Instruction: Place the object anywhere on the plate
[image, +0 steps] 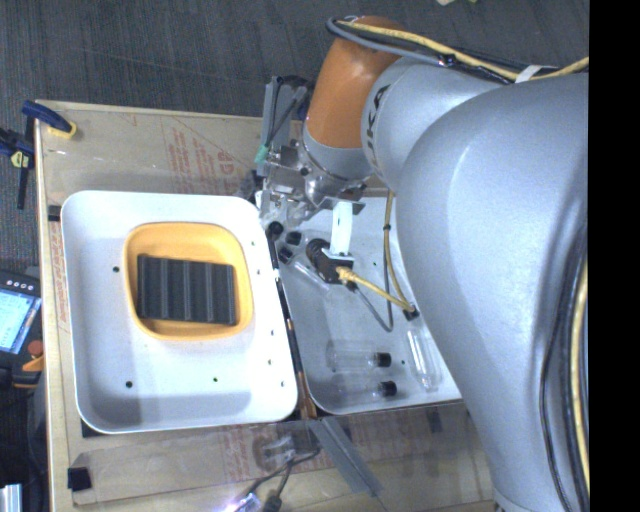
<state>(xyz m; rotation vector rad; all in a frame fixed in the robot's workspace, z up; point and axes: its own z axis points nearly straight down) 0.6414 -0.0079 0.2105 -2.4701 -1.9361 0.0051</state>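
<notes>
A yellow plate (186, 239) with a dark ridged middle lies in the left white bin (92, 330). My gripper (287, 214) hangs over the far left corner of the right bin (318, 392), close to the wall between the two bins and apart from the plate. Below it, on the right bin's floor, lie a clear tube with a black cap (357, 356), a small black-capped piece (387, 388) and another clear tube (423, 362). The arm's grey body hides much of the right bin.
A black fitting with a yellow cable (330, 264) hangs from the wrist over the right bin. Clamps (48, 118) sit at the bench's far left corner. A handheld screen (14, 320) lies left of the bench.
</notes>
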